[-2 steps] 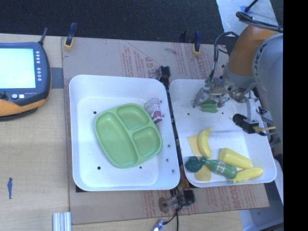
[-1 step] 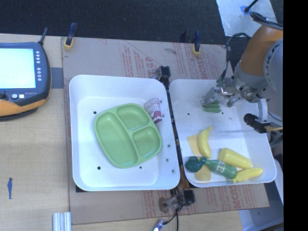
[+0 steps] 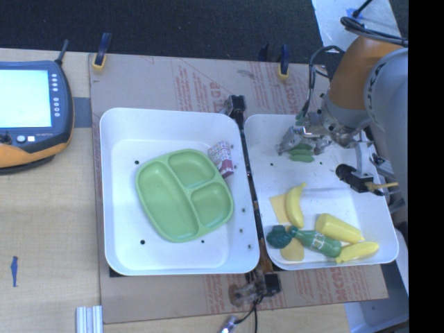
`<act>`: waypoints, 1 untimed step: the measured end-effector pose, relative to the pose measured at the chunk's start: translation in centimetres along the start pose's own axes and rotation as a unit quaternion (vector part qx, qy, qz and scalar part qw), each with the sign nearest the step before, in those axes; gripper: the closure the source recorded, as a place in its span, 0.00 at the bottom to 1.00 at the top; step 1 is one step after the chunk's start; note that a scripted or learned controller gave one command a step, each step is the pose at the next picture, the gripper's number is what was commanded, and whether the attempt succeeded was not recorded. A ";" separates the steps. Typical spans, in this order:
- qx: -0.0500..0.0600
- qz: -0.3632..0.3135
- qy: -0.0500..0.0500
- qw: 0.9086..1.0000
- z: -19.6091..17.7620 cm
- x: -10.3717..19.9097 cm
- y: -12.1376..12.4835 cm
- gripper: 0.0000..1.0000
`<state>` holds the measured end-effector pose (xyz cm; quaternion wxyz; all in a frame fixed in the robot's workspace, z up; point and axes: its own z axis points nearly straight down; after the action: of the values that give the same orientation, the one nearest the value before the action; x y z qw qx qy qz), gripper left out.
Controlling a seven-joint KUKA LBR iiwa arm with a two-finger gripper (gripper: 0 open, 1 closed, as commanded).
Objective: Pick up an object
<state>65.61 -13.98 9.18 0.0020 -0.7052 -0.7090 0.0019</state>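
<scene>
Hovering at the far end of the right bin [image 3: 388,217], the gripper [image 3: 303,144] sits directly over a small green piece [image 3: 302,156], touching or just above it; whether it grips cannot be told.

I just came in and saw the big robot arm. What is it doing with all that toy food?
The grey and orange robot arm is reaching into the right bin. Its gripper is down at the far end, right over a small green object, which it hasn't lifted. Nearer the front of that bin lie a banana, a green bottle and more yellow toy food. The left bin holds a green divided plate and a small can.
</scene>
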 end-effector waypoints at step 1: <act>-0.002 0.001 0.000 1.000 0.0 -2.8 0.0 0.00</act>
<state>65.62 -16.79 9.22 0.0003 -0.7061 -0.7081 0.0007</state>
